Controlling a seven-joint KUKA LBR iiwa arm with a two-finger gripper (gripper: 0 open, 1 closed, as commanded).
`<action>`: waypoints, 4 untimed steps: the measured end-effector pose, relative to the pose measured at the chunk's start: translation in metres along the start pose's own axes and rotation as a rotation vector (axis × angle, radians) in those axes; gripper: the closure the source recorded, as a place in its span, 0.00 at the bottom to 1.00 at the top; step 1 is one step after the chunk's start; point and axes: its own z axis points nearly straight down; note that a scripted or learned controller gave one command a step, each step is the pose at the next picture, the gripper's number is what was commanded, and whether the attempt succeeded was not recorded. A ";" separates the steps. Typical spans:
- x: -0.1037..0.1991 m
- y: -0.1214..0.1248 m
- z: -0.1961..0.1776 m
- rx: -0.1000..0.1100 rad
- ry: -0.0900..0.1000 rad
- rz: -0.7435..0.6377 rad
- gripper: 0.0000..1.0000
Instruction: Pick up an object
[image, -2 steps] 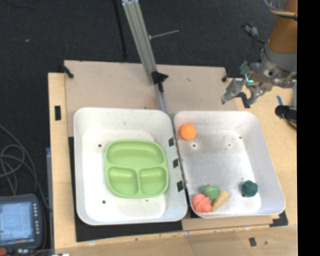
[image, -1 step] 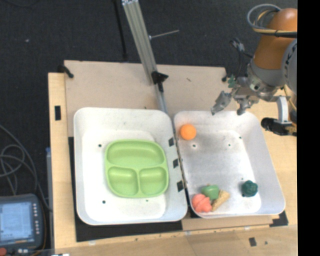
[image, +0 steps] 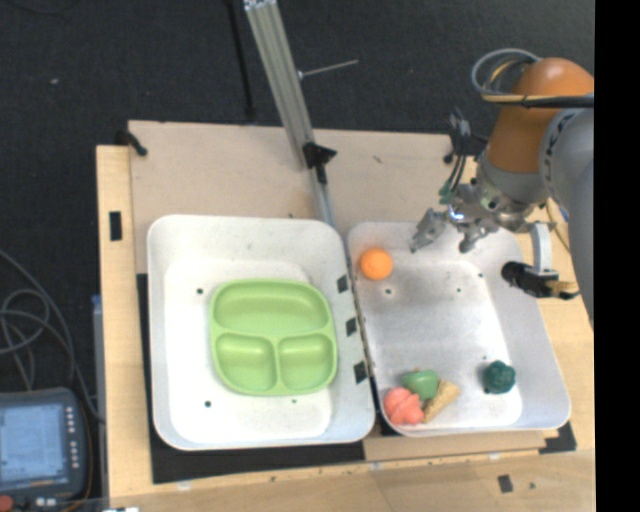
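Nearest, a lumpy pink toy (image: 402, 405) is being kept in the right bin (image: 520, 345), beside a smooth orange ball (image: 376, 264). Fingers (image: 428, 229) are being held spread, gripper (image: 447, 232) pinching nothing.

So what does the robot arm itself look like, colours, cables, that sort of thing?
The arm is grey with a rounded orange section above the wrist and a pale looped cable over its top. The wrist carries dark metal fittings and thin wires. The gripper is a small two-finger unit in grey metal. No markings are readable.
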 end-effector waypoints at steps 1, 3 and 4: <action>0.003 0.000 0.063 0.000 0.000 -0.002 0.00; 0.004 -0.001 0.000 -0.011 0.001 0.000 1.00; 0.002 0.000 -0.048 -0.012 0.000 -0.001 1.00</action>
